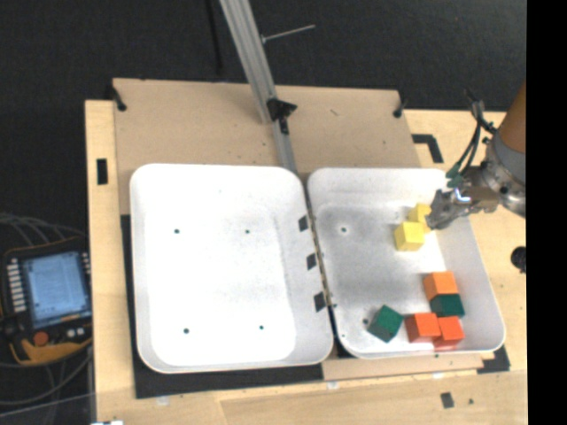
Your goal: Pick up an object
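Yellow block [409,235] in the right bin [354,264] is the likeliest pick target; it lies just below and left of the gripper [440,212]. A smaller yellow piece [419,212] sits right against the gripper tip, touching or nearly so. Gripper poised low over the upper right part of that bin, arm entering from the right. Finger opening: cannot tell at this resolution, and nothing is visibly held.

Step in hand, by my reading: approach and descent, grasp not yet made. Next move calls for centring over one yellow piece and closing on it cleanly; the two lie close together, so a nudge instead of a grip is the risk.

Right bin also holds, toward its lower right corner: orange block [440,283], dark green block [448,305], two orange blocks [436,327] side by side, and a green block [385,323] apart to their left.

Left bin [221,264]: bare white floor with a few dark dots.
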{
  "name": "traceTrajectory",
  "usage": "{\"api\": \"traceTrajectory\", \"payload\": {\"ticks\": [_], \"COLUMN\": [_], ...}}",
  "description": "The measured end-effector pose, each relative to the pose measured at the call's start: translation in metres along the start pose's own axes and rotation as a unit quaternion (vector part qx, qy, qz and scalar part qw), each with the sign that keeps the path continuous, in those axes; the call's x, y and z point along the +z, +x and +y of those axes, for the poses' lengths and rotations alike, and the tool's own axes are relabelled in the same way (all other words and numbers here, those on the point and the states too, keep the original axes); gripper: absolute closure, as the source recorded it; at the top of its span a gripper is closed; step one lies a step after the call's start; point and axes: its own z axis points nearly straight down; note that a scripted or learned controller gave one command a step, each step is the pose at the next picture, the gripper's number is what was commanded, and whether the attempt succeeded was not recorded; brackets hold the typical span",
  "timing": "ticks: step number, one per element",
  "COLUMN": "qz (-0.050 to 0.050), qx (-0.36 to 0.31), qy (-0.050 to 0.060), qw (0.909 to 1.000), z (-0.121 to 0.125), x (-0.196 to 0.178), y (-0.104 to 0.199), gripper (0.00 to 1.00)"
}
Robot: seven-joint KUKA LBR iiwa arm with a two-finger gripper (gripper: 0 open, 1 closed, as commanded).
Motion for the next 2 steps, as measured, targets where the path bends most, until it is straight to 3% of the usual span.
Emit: {"api": "traceTrajectory", "payload": {"ticks": [2], "qz": [0.002], "qx": [-0.001], "qy": [0.004], "qw": [1.0000], "z": [-0.014], "x": [0.013], "y": [0.109], "gripper": [1.00]}}
